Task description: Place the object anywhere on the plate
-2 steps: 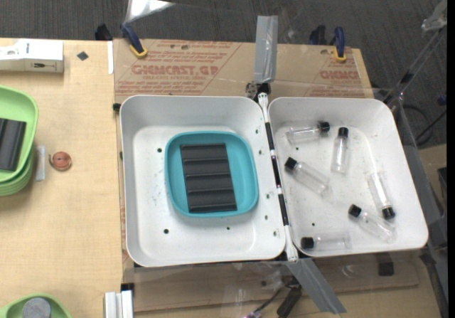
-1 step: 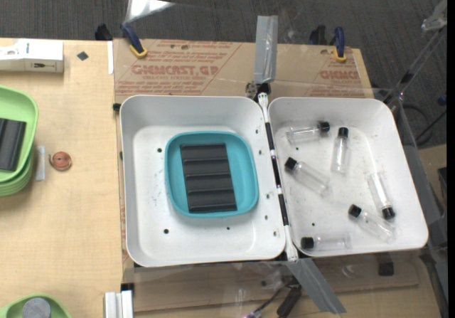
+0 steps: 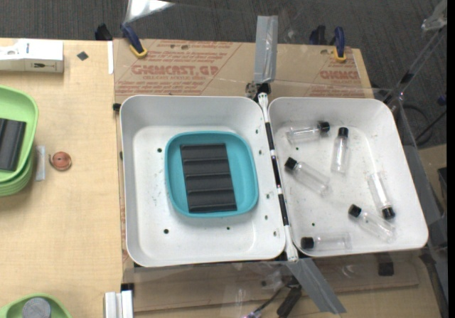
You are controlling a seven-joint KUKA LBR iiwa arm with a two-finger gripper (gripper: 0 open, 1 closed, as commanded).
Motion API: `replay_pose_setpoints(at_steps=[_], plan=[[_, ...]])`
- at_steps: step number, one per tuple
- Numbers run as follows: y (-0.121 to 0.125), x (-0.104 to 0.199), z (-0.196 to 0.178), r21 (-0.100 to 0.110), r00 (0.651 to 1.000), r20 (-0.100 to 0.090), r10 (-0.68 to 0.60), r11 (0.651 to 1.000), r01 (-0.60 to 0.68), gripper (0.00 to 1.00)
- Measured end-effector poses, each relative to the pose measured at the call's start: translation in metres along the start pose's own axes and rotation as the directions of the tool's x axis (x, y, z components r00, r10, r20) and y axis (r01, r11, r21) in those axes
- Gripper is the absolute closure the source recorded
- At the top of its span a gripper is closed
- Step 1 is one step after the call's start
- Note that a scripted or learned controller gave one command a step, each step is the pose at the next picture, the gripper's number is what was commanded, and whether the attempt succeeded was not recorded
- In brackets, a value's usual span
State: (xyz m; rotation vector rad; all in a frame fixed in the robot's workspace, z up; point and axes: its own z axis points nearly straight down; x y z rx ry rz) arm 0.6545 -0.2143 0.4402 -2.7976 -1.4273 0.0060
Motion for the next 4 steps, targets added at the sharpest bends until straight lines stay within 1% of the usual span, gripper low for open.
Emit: replay_pose_setpoints(at_steps=[4], plan=[[0.0000, 0.0000, 0.0000, 0.000, 1.000, 0.000, 0.000, 1.000, 0.000, 0.00]])
